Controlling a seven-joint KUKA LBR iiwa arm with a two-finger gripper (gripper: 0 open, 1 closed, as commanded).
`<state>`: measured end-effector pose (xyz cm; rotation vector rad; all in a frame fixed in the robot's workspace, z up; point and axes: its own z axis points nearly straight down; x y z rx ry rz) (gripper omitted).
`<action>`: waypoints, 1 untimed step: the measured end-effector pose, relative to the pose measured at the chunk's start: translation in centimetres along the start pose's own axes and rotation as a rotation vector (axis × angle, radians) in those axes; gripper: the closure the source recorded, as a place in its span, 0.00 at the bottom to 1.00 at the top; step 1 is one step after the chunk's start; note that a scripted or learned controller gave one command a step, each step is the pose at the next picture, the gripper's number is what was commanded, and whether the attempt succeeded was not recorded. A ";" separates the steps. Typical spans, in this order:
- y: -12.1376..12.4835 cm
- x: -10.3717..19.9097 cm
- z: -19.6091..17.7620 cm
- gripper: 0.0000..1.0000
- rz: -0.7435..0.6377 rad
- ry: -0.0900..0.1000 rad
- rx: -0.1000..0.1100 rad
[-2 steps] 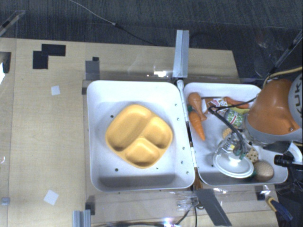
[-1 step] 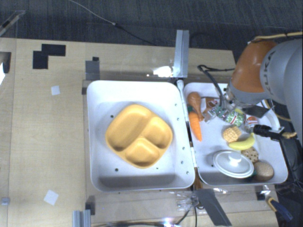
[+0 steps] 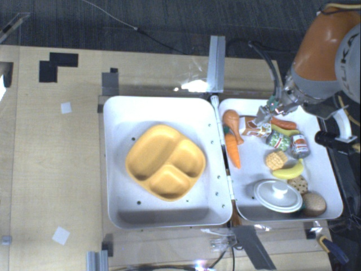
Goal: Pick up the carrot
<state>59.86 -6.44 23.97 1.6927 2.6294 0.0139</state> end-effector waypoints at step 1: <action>-5.0 11.1 -3.5 1.00 0.221 0.005 0.009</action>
